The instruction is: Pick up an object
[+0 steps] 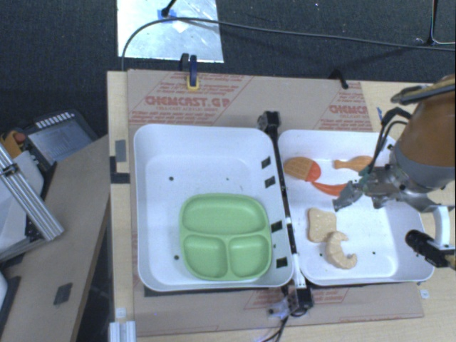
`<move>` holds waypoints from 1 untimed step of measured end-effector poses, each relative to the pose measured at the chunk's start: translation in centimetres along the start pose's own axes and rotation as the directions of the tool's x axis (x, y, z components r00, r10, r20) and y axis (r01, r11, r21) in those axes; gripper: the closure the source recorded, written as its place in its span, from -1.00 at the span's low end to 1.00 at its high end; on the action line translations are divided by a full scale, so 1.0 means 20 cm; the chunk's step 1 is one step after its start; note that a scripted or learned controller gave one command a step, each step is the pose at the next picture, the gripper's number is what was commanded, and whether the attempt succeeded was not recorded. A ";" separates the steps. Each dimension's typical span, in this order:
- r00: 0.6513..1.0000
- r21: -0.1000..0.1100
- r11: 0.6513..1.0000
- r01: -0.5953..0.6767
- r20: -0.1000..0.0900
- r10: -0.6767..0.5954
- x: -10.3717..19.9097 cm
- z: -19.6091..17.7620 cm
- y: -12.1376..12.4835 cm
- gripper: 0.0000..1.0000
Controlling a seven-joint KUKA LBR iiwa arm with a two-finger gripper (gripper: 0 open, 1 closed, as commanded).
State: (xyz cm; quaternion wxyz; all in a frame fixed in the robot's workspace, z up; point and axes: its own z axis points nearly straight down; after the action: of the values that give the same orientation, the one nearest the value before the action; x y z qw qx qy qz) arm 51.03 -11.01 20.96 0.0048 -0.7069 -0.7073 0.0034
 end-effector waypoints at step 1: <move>1.000 -0.012 1.000 0.003 0.002 -0.003 0.00 -0.03 0.01 -1.00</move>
State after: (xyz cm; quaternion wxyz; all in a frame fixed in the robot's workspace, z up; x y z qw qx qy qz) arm 51.31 -10.98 21.55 -0.0001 -0.7059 -0.7083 -0.0003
